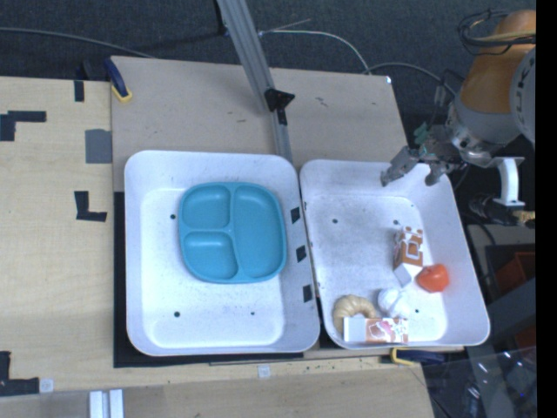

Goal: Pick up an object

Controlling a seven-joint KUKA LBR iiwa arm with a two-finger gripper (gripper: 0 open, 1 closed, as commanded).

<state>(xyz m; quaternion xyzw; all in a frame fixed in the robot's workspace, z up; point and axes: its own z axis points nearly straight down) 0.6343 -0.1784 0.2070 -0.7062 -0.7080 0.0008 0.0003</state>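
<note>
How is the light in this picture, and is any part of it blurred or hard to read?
In the camera view, light is soft and even, with faint shadows along the bin walls; the blue plate is sharp; the small items near the orange ball look grainy; the gripper is slightly blurred.

Floor: dark grey carpet [104, 11] is lying beyond my hand, past the bench's far edge.
Bench: a pale wooden top [52, 233] is stretching away from my hand, black tape marks [22, 122] sitting on it.
Post: a metal bar [248, 46] is slanting up beyond my hand.
Cables: thin wires [344, 43] are trailing across the carpet.
</note>
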